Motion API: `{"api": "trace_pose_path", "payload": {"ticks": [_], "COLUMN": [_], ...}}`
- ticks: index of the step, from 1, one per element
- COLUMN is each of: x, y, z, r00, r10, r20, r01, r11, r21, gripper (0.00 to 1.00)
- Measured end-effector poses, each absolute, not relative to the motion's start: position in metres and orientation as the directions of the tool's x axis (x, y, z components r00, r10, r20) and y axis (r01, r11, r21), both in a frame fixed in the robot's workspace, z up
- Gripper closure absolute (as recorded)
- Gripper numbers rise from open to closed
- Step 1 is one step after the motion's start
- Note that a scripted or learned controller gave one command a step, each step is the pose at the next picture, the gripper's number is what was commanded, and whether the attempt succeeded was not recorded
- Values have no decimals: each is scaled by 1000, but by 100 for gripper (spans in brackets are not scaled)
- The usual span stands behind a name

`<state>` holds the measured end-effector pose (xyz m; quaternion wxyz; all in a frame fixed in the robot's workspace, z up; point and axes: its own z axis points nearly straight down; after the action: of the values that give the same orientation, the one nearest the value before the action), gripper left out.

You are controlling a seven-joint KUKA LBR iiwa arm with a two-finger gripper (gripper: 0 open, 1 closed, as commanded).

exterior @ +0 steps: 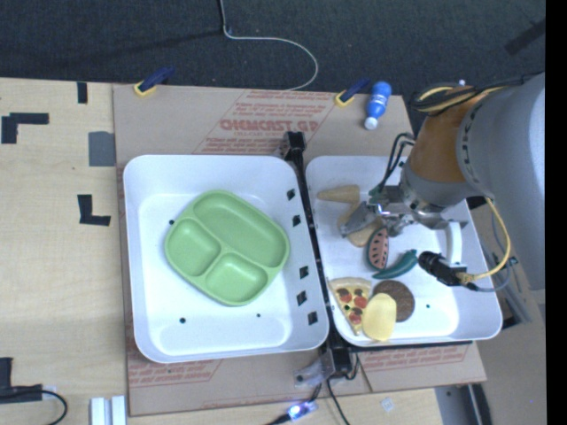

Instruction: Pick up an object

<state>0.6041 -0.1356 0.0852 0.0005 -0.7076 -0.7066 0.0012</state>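
On brown cardboard over a pale bench, two white bins; pincer state unclear.

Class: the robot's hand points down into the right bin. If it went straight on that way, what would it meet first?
Most likely the tan food piece under the hand, with the watermelon slice just beside it. Depth is hard to judge from above.

The arm hides the right bin's far corner and runs off frame.
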Motion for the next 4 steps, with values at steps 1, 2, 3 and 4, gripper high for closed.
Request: {"api": "trace_pose_path", "payload": {"ticks": [1, 2, 3, 4], "x": [552, 554, 571, 597], "y": [-184, -182, -111, -51], "z": [86, 95, 112, 202], "r00": [4, 0, -8, -9], "r10": [1000, 1000, 1000, 1000], "r20": [-2, -3, 2, 2], "r01": [1000, 1000, 1000, 1000], "r11": [-4, 0, 8, 9], "r21": [1, 2, 0, 9], "gripper": [0, 100, 100, 100]}}
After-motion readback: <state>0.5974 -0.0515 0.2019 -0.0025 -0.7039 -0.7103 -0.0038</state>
